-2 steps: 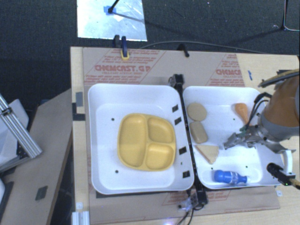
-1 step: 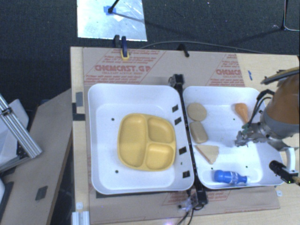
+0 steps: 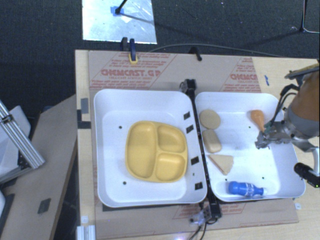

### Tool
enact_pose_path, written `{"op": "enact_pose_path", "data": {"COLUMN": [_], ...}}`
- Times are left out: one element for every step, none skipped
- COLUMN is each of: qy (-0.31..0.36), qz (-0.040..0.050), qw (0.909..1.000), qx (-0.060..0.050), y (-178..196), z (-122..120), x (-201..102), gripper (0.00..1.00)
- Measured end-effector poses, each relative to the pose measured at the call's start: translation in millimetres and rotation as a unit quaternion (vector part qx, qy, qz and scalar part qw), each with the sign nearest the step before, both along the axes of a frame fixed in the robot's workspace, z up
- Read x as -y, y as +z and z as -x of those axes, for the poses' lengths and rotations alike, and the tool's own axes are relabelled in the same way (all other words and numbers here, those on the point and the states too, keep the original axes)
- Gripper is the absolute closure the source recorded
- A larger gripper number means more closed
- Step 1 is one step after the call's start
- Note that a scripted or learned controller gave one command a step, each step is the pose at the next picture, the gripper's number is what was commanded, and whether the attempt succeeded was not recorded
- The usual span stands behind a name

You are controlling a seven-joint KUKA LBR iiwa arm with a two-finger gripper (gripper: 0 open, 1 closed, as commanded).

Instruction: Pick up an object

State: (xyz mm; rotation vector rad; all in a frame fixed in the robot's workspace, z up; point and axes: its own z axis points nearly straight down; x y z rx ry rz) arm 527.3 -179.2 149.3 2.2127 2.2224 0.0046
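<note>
Nothing's picked up yet as far as I can see. The gripper hangs at the right edge of the right white bin, just near-side of the small orange carrot-shaped toy, probably the target. It lies loose by the far right wall. Honestly can't tell if the fingers are open or closed.

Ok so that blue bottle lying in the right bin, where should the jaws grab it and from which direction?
Probably from straight above, across the middle of the blue bottle. It lies on its side near the front wall of the right bin, its length running left to right with the white cap toward the right. Closing front to back across the narrow body suits that pose, though the wall leaves little room for the front jaw.
</note>
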Motion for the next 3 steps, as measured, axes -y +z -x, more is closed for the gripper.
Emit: {"op": "enact_pose_path", "data": {"qy": [0.000,0.001,0.003], "qz": [0.0005,0.0001,-0.0013], "qw": [1.0000,1.0000,1.0000], "qx": [0.001,0.000,-0.001], "y": [65,101,99], "z": [-2,-4,-14], "x": [-1,-1,-51], "gripper": [1.00,1.00,1.00]}}
